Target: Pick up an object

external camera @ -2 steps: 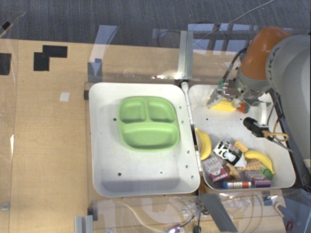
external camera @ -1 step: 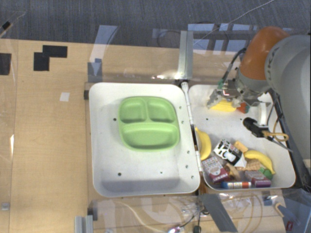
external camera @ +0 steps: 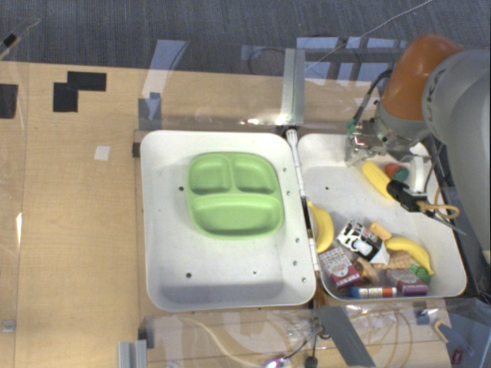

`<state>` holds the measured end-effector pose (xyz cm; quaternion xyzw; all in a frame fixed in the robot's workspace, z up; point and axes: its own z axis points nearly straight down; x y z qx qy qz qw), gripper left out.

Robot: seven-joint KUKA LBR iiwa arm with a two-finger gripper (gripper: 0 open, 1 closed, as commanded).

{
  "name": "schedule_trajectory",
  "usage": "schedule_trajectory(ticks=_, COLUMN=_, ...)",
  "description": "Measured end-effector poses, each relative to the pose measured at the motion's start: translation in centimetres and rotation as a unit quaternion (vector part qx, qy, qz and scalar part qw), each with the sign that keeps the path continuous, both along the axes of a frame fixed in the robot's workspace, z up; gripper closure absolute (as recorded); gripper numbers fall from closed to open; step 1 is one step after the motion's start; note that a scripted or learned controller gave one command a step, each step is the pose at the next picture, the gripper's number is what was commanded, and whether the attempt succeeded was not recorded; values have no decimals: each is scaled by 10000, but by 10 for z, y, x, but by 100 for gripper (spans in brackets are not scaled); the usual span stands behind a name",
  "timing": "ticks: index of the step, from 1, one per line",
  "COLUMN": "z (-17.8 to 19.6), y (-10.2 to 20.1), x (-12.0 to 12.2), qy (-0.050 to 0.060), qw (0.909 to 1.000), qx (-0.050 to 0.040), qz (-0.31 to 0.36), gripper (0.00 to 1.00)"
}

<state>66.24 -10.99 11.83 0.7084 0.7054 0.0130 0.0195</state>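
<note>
You have nothing lifted yet, by the look of it. Your claw hangs low over the far corner of the shallow white right-hand bin, just beside the long yellow banana lying there; you cannot tell from here whether it is released or clenched. The other candidates sit heaped at the near end: a second curved yellow banana, small packets and blocks. The green divided plastic tray rests in the left white bin. The grasp and the lift remain.

A chunky rounded grey arm is seen, capped by a glossy orange band; thin dark cables are strung along the metal wrist.
</note>
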Motion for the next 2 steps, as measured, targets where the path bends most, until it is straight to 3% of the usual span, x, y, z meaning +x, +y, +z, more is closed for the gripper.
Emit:
schedule_trajectory(ticks=1, z=-29, y=-80, x=-47, qy=178, qw=9980, qx=10, qz=604, gripper=100)
schedule_trajectory(ticks=2, z=75, y=-36, x=-15, qy=179, qw=9989, qx=30, qz=434, gripper=100)
